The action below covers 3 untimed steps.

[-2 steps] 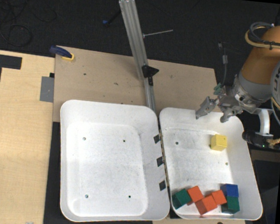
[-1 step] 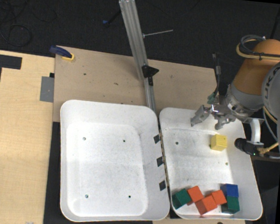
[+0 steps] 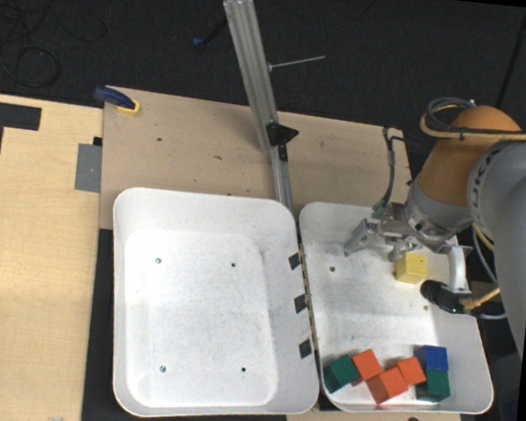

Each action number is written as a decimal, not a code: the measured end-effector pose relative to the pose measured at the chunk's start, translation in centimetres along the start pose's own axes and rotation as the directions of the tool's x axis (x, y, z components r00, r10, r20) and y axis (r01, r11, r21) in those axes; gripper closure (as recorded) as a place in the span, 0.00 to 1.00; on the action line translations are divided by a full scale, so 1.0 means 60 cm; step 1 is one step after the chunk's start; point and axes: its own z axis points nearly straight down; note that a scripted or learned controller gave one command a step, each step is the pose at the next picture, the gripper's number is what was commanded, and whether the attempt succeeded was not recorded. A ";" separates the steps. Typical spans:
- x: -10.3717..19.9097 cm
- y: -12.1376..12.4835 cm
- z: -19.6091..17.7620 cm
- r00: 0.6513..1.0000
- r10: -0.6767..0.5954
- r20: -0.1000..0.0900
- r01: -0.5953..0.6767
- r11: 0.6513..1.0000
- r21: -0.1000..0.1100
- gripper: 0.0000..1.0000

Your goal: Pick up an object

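Observation:
My gripper (image 3: 405, 251) hangs over the far part of the right bin (image 3: 366, 302), under the orange band of the arm. A small yellow block (image 3: 414, 267) sits right at the gripper's lower end, touching or nearly touching it. The view does not settle whether the block is held or lies on the bin floor. In the bin's near right corner, apart from the gripper, lies a cluster of blocks: a green one (image 3: 342, 371), an orange one (image 3: 367, 363), two more orange ones (image 3: 389, 385) (image 3: 411, 371), a blue one (image 3: 433, 357) and a dark green one (image 3: 435, 385).
The left bin (image 3: 201, 302) lies beside the right one, joined by black clips (image 3: 298, 301). A slanted metal rail (image 3: 258, 91) rises behind the bins. A black cable end (image 3: 444, 295) hangs by the gripper at the right bin's right wall.

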 end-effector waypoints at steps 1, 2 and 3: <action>-0.001 0.003 -0.024 1.000 0.001 0.000 -0.001 1.000 -0.007 1.00; -0.001 -0.003 -0.097 1.000 0.004 0.001 -0.004 1.000 -0.013 1.00; 0.006 0.012 -0.179 1.000 -0.002 0.001 0.002 1.000 -0.014 1.00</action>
